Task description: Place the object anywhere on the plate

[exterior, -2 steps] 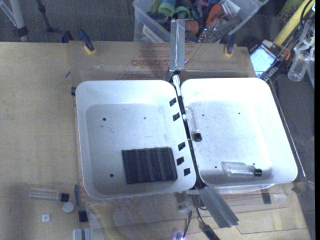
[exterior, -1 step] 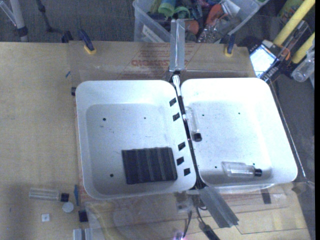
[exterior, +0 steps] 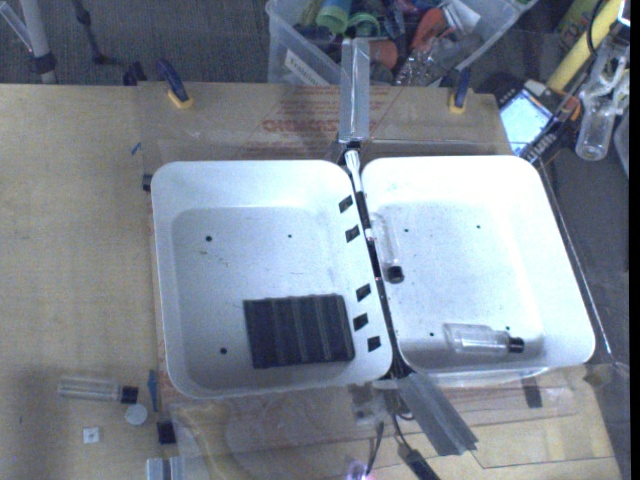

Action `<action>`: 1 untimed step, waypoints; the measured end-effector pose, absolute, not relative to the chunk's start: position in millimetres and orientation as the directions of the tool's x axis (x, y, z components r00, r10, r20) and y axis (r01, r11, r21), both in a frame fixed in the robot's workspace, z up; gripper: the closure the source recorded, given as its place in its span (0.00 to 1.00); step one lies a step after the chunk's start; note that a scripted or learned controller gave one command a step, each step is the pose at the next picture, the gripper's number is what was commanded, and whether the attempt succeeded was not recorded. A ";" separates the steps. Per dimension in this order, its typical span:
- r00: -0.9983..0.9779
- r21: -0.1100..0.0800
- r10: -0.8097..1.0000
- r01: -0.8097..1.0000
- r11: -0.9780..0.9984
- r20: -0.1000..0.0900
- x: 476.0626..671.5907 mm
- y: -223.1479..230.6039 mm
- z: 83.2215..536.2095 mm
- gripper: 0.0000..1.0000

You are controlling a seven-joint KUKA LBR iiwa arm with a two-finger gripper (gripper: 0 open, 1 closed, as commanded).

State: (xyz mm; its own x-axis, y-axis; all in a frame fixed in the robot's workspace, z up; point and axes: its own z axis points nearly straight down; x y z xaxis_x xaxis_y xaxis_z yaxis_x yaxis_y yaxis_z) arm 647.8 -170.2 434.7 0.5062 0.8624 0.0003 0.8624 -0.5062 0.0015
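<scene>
A black ridged plate lies flat in the left bin, near its front wall. In the right bin, a clear tube with a black cap lies on its side close to the front wall. A second clear tube with a black end rests along that bin's left wall, next to the divider. Nothing is touching either tube or the plate.
A metal bar runs back from the seam between the bins. A clear tub of mixed colourful items stands behind them. Another tube and small caps lie on the bench at front left. Cables and clutter crowd the right rear corner.
</scene>
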 end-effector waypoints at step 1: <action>0.980 0.000 0.199 0.199 -0.980 0.000 638.8 -203.5 434.3 1.00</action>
